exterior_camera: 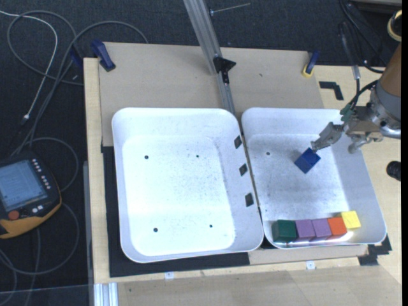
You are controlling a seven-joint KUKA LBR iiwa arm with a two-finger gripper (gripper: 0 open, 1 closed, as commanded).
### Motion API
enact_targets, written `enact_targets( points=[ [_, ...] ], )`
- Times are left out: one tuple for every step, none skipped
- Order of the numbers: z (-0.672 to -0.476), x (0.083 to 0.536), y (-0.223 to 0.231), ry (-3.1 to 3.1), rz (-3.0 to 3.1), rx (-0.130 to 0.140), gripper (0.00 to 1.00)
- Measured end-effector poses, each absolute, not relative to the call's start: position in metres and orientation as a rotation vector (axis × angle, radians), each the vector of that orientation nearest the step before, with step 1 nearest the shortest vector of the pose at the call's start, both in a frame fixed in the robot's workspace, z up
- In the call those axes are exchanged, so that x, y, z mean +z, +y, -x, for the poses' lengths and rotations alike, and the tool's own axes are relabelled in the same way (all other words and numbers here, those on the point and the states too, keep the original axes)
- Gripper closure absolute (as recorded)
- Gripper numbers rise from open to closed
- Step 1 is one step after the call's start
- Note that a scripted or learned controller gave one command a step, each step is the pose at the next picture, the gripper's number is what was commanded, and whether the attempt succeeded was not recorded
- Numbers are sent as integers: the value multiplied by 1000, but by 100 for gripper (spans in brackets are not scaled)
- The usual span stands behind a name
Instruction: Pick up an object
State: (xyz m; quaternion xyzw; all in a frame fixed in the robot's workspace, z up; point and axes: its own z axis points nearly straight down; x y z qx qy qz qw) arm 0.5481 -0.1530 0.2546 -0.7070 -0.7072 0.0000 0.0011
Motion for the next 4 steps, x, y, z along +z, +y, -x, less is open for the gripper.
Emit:
enact_targets(
  points=[
    [-587,121,-163,-2217,2214,6,0],
    [-618,98,-177,-2226,2221,-2,0],
    [-674,148,-194,-2233,2225,-7,0],
    [-606,97,-192,-2213,2216,8,0]
  ],
)
